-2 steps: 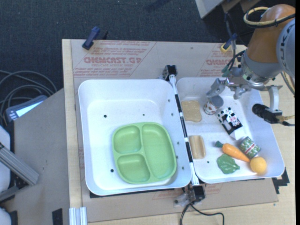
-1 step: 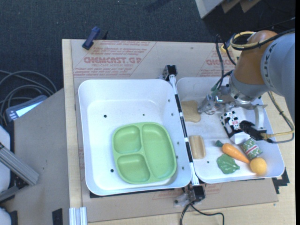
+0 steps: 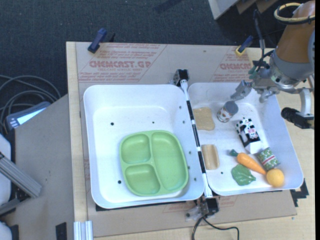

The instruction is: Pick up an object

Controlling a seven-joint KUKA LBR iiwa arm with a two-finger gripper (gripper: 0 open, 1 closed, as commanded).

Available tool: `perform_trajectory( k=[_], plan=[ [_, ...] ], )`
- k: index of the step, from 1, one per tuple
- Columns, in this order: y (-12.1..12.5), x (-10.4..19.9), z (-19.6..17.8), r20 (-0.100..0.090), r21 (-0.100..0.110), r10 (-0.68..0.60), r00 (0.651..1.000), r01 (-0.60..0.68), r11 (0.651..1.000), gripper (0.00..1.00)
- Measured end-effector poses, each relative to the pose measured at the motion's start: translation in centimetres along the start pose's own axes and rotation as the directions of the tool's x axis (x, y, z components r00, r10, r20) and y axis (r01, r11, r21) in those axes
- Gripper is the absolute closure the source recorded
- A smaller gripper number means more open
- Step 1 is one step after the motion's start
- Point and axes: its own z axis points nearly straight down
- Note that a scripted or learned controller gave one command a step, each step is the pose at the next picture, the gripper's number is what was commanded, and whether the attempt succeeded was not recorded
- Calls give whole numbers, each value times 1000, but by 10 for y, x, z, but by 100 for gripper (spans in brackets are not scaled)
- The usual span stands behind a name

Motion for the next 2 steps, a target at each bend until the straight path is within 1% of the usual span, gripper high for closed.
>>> perform_trajectory(
  k=[1,2],
  plan=[
    [-62,-23,97,-2,4,0,1000,0,1000,0],
    [-60,-23,86,-1,0,0,1000,0,1000,100]
  ],
)
